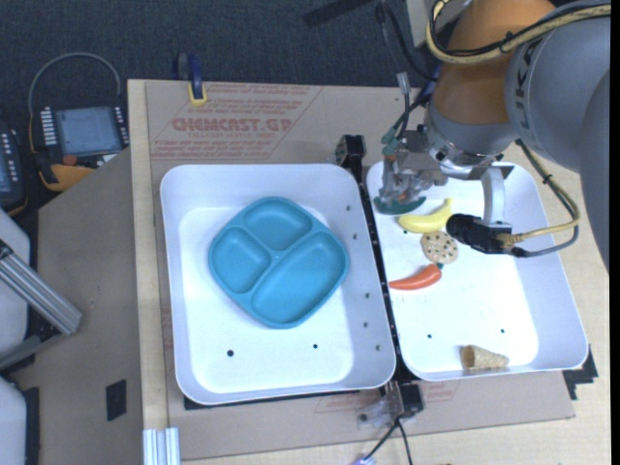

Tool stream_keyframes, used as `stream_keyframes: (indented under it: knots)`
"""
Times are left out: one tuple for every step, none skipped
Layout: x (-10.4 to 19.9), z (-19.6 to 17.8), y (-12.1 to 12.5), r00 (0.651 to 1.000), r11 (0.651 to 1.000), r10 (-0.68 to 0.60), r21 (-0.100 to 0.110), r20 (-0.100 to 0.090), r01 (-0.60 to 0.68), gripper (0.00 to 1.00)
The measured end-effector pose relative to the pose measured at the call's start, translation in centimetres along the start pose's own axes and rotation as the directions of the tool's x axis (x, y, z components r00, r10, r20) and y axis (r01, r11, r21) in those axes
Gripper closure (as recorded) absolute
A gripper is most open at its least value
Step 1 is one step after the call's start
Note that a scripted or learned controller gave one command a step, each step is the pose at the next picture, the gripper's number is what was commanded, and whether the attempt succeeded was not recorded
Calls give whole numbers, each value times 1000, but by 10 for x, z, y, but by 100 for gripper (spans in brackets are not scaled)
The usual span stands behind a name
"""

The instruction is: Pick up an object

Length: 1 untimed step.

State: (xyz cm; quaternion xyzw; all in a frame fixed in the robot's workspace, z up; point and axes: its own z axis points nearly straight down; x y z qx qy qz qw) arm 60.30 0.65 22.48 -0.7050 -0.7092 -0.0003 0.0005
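Two white bins side by side on a cardboard-covered bench.

Left bin: a blue divided plate lies flat near its middle, three compartments, nothing in them.

Right bin: four small things.
- A yellow banana in the upper left part, curved, lying flat.
- A round speckled cookie just below the banana, close to touching it.
- A red-orange chili pepper below the cookie, near the wall between the bins, lying at a slight tilt.
- A tan wedge, like a bit of bread, alone near the bottom edge, well apart from the rest.

The arm comes in from the upper right, orange band showing above the wrist. The claw hangs low over the upper left corner of the right bin, close to the dividing wall. Whether it is apart or together cannot be told; the tips blur into a grey-green shape.

Banana sits just to the right of and below the claw, its left end near the tip. Contact cannot be made out. Cookie and pepper lie further below. A black fitting with a yellow cable crosses just right of the banana.
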Motion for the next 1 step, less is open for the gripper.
stream_keyframes:
  knots:
    - [46,-9,15,1000,1000,0,-4,0,0,100]
